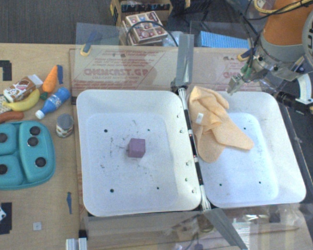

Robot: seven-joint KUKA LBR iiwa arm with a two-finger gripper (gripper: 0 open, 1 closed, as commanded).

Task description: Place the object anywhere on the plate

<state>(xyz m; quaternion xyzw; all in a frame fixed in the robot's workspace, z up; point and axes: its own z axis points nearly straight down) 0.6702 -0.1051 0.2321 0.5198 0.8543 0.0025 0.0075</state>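
1. Purple and small, the cube (136,148) sits alone near the middle of the left bin (94,108); it is my guess for the task's object, well apart from the arm.
2. No plate can be made out in either bin, so the drop target is uncertain. The nearest candidate is the teal divided tray (21,155) on the bench (36,61) at nine o'clock of the cube, outside the bins.
3. At about one o'clock of the right bin (281,191) hangs the pincer (239,83), above the bin's rim and holding nothing that I can see. How far it is parted I cannot tell.
4. Risk: the orange cloth (216,124) lies just beneath the pincer and drapes over the bins' shared edge. A descent here could snag it instead of the cube.
5. Risk: the cube is small and could skid on the smooth bin floor.
6. Writing: the cardboard sheet (120,69) at twelve o'clock bears faint reddish print, too washed out to read. The can (64,125) and bottle (52,102) labels are illegible.
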